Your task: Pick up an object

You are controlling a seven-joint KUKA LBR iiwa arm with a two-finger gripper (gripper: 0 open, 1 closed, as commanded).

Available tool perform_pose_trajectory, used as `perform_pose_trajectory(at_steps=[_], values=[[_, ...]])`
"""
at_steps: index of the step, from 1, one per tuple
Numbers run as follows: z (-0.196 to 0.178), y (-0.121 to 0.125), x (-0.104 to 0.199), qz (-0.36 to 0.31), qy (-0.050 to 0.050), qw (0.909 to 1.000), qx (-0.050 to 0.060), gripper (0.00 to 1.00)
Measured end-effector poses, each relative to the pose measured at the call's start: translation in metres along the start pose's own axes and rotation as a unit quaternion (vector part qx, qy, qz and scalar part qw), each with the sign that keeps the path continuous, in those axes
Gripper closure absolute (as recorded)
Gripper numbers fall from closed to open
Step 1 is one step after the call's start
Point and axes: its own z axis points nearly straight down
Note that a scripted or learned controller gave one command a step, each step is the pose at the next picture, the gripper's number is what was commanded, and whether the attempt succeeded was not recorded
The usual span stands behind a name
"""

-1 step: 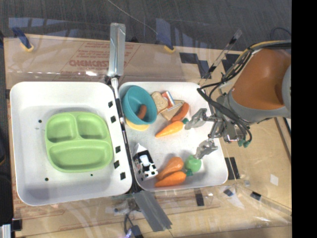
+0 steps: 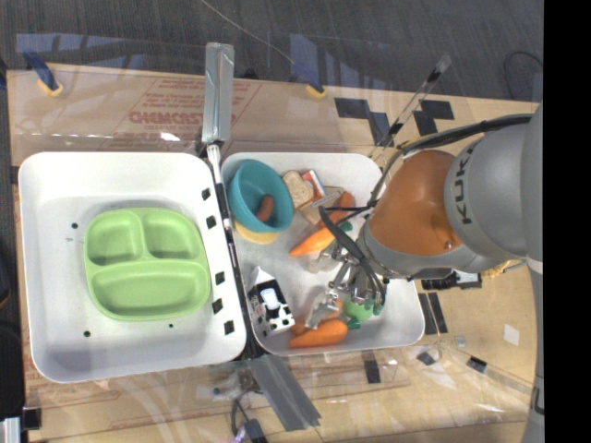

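My gripper (image 2: 343,298) is down in the right bin (image 2: 397,326), near its front right part, just above an orange carrot with a green top (image 2: 320,334). Whether anything sits between its fingers is hidden by the metal parts. A second orange carrot piece (image 2: 311,243) lies up and to the left of the gripper. A teal bowl (image 2: 247,192) with a small sausage (image 2: 266,208) in it stands at the bin's back left. A slice of bread (image 2: 297,190) lies beside the bowl. A small black-and-white toy (image 2: 271,305) rests at the front left.
The left bin (image 2: 46,247) bears a green divided plate (image 2: 145,263). A metal divider bar (image 2: 217,90) runs between the bins. My arm's orange band (image 2: 416,206) and grey body (image 2: 489,201) cover the right bin's right side. Cables cross above it.
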Motion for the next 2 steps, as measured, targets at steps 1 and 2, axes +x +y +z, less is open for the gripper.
perform_pose_trajectory(at_steps=[1,2], values=[[0.005,0.068,-0.084,0.094,0.001,0.9956,0.003,0.00],[0.003,0.016,-0.108,-0.043,-0.002,0.9991,0.001,0.00]])
